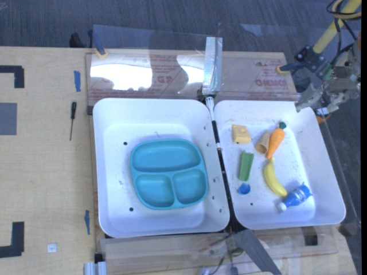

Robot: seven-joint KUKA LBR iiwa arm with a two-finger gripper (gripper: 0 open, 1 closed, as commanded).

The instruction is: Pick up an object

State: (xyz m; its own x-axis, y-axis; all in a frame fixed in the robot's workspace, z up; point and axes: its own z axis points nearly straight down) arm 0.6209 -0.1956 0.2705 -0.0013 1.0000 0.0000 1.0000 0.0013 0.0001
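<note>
I am lining the gripper (316, 99), whose finger state I cannot tell, from the right bin's (330, 208) far corner toward the carrot (275, 141) nearby, aiming to close across its narrow width.

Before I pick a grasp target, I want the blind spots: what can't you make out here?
- Gripper: camera view, tangled with cables at the right bin's corner; finger state unreadable.
- Small blue piece below the green block: too small to identify.
- Blue bottle: label too blurred to read.
</note>
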